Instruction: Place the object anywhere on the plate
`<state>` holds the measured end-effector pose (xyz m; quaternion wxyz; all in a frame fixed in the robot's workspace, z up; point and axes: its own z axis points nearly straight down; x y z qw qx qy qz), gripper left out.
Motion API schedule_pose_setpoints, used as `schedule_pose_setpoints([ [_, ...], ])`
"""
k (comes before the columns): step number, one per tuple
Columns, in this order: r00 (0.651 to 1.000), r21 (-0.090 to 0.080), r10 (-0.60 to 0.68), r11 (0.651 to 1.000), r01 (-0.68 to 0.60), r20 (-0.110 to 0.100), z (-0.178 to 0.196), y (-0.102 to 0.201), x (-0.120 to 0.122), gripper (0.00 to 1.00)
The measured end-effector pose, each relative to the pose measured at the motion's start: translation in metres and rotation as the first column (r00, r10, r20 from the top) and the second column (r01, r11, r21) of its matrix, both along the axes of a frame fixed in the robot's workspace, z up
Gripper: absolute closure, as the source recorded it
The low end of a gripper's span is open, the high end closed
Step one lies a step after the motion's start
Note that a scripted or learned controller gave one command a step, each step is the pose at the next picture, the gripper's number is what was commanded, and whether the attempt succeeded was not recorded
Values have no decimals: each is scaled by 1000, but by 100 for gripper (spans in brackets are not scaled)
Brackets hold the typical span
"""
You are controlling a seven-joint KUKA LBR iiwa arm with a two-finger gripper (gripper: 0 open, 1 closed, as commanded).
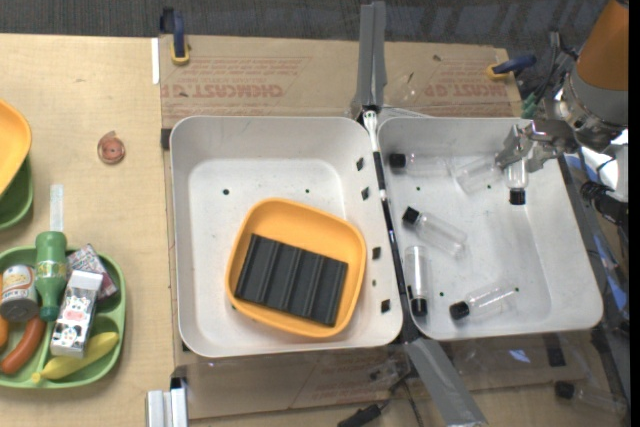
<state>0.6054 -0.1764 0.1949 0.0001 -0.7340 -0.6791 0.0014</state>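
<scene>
An orange plate [262, 220] lies in the left bin [200, 215], with a black ridged block [293, 280] resting on it. My gripper [518, 155] hangs over the far right corner of the right bin [560, 255]. It is shut on a clear vial with a black cap [516, 183], which points down from between the fingers. Several more clear vials lie on the right bin's floor: one [472, 177] just left of the gripper, one [432, 229] near the middle, one [415, 277] by the left wall and one [484, 301] at the front.
A loose black cap [397, 159] sits in the right bin's far left corner. A metal divider [371, 65] runs between the bins. On the bench at the left stand a green tray of toy food [60, 315] and an orange dish [10, 150].
</scene>
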Motion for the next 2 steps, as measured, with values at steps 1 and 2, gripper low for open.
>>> schedule_pose_setpoints([
  [1, 994, 2, 109, 994, -109, -2, -40, 39, -95, 100],
  [2, 946, 2, 323, 946, -323, 3, -104, 73, -128, 100],
])
